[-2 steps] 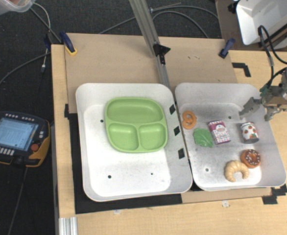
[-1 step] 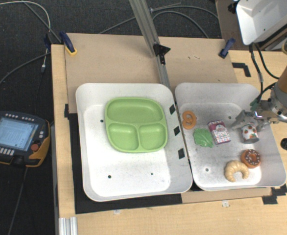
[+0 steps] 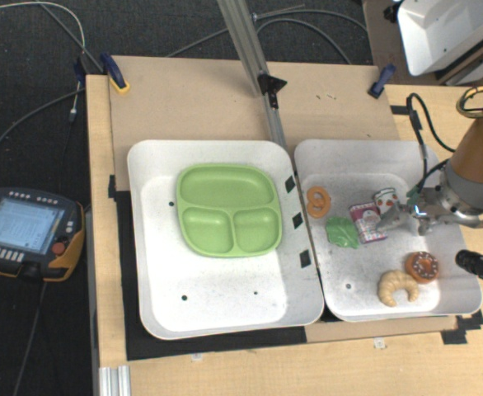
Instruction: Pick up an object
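Croissant (image 3: pixel 397 287), donut (image 3: pixel 423 266): right bin (image 3: pixel 349 159), front. Gripper (image 3: pixel 394 213) beside packet (image 3: pixel 368 223); finger state unclear. Risk: packet nudged aside, grasp missed, crowding by leaf (image 3: pixel 342 233).

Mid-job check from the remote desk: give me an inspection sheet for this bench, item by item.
Surface: wooden bench bearing two shallow white bins side by side, left bin and right bin.
Job's things: in the right bin, an orange ring, a green piece, a small packet, a croissant and a chocolate doughnut.
Clutter: green divided tray in the left bin.
Grippers: gripper low in the right bin beside the packet; nothing seen between its fingers that I can confirm.
Cables: black cable running to the wrist; grey cables on the floor.
Surroundings: teach pendant on the floor, blue clamps at the bench corners.
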`<state>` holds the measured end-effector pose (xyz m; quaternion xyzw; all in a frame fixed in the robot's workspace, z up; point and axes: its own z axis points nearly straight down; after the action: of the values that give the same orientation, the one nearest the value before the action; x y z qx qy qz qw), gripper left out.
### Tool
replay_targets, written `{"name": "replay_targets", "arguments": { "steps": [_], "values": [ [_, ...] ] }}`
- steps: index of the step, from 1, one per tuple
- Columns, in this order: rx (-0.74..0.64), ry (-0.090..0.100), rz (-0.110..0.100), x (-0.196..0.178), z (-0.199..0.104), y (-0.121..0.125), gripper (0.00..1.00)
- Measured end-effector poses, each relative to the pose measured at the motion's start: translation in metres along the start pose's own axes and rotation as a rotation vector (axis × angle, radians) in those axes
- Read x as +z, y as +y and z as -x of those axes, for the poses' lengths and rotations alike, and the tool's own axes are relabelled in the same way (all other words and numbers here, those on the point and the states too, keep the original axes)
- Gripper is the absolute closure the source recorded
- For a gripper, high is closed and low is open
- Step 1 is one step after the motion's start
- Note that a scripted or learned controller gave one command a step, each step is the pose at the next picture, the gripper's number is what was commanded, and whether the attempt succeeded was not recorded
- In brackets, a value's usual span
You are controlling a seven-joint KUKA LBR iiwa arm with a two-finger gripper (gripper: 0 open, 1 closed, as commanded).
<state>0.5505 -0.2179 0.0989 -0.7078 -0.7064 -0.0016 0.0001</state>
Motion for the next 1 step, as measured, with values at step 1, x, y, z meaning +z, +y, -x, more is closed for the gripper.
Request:
{"name": "replay_targets", "arguments": {
  "steps": [1],
  "values": [
    [-0.003, -0.003, 0.006, -0.0142, 0.0004, 0.0022, 1.00]
  ]
}}
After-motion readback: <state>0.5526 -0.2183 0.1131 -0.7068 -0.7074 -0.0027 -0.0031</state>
